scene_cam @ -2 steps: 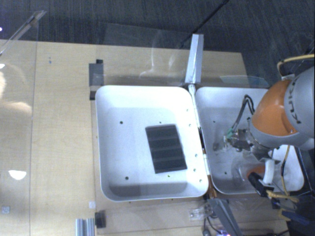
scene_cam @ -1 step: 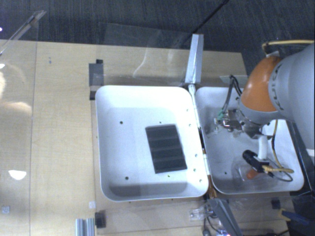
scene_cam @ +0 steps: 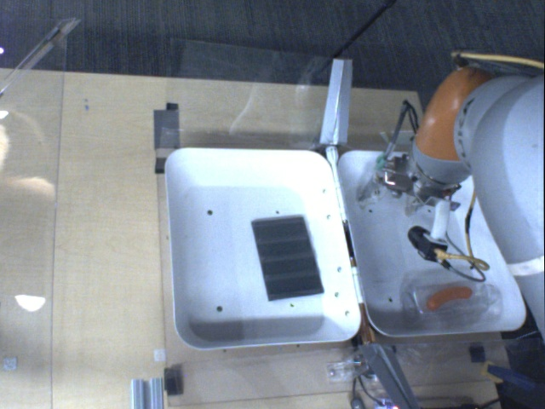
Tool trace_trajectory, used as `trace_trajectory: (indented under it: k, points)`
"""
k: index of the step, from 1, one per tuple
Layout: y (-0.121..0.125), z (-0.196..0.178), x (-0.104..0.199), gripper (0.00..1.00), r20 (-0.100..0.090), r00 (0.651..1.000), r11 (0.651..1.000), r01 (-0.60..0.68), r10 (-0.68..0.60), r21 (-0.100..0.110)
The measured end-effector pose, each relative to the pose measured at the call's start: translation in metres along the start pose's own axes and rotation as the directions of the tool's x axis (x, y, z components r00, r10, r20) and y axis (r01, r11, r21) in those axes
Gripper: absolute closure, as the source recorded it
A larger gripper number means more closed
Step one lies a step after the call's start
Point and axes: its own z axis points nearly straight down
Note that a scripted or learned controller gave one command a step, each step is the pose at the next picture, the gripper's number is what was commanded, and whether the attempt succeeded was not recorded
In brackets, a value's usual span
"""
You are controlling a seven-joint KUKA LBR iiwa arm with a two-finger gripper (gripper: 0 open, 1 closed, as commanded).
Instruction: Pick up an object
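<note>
Grey arm's pincer (scene_cam: 393, 175) over right bin (scene_cam: 375, 301), opening unclear

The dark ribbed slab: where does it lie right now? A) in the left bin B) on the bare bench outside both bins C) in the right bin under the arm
A: the dark ribbed slab lies flat on the floor of the left bin, apart from the arm.

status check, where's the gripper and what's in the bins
Gripper low over right bin, grip unclear. Orange object at that bin's near end, apart from it. Dark ridged slab in left bin.
</note>
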Motion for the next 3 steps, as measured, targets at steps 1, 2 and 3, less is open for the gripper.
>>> trace_trajectory:
  k: [1, 2, 3]
  points:
    - [-0.037, -0.044, -0.085, 0.00, 0.001, 0.997, 0.997, -0.073, 0.073, 0.005]
    - [-0.099, -0.003, -0.012, 0.00, -0.003, 0.994, 0.994, -0.105, 0.105, -0.004]
    - [-0.132, -0.004, -0.031, 0.00, -0.002, 0.998, 0.998, 0.055, -0.055, -0.011]
